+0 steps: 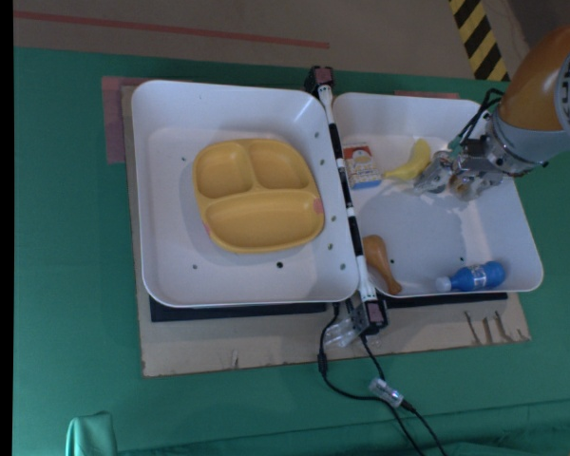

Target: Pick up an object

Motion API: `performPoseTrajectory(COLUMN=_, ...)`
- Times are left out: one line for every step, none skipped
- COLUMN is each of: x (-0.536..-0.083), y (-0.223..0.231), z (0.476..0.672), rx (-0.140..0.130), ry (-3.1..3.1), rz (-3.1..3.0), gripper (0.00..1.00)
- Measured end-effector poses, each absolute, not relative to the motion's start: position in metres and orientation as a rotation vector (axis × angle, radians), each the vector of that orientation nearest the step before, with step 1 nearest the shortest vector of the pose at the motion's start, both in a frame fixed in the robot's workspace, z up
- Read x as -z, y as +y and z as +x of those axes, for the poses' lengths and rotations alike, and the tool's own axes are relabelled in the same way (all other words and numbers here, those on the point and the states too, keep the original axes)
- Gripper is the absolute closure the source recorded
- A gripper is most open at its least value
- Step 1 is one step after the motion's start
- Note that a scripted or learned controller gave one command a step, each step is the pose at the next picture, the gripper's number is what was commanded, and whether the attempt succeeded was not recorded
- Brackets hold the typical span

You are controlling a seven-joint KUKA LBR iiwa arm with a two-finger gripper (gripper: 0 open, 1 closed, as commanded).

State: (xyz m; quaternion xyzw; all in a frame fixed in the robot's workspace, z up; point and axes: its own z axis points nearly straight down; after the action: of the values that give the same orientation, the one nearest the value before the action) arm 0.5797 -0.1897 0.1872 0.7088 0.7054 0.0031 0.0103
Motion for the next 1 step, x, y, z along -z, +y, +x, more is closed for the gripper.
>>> performPoseTrajectory(x=-0.1862, y=-0.1672, z=0.6663, rx=0.005, ry=2.214, rz=2.22, gripper=0.0)
